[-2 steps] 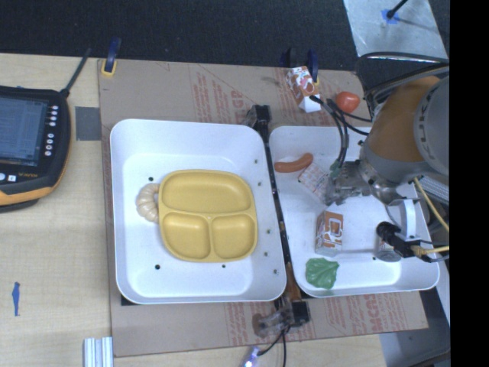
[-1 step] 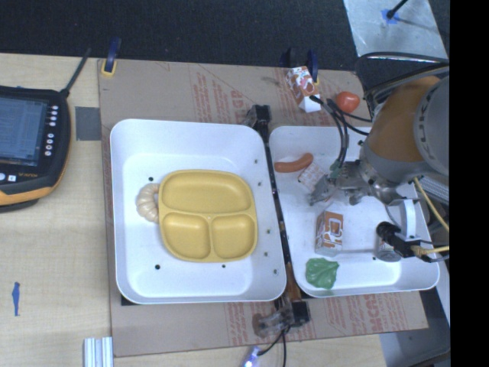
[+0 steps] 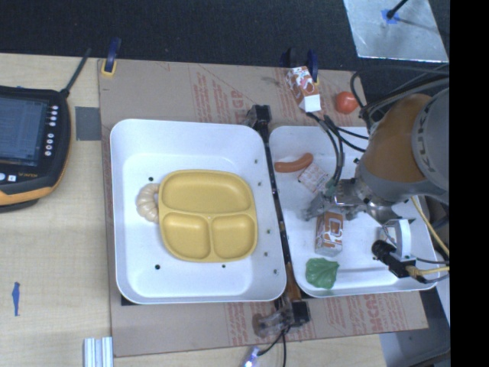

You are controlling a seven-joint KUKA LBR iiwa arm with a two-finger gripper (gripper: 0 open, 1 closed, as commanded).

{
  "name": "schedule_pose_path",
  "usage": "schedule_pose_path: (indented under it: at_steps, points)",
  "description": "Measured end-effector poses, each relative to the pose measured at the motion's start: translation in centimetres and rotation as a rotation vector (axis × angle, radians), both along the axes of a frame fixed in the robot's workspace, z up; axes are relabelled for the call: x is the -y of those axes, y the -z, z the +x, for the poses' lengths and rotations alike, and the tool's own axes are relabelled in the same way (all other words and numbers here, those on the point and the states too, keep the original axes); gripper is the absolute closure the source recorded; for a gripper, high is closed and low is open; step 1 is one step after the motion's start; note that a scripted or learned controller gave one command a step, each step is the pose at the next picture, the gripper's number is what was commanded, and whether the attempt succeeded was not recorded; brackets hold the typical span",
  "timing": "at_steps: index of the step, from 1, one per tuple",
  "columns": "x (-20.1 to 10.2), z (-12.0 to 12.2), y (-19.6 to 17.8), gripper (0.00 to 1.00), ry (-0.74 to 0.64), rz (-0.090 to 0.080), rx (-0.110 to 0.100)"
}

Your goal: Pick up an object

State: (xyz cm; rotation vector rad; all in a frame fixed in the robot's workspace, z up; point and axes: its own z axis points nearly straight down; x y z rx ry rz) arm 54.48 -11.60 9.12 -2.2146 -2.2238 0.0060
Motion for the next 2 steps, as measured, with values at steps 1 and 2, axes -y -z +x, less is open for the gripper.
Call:
schedule_pose_path:
  at_steps: [1,2]
  points:
    - [0.1,0.0,-1.0,1.0,-0.002,-0.001,-0.002]
    - [-5.9,-3.7,-11.8,1.0,-0.001,0.001,0.002]
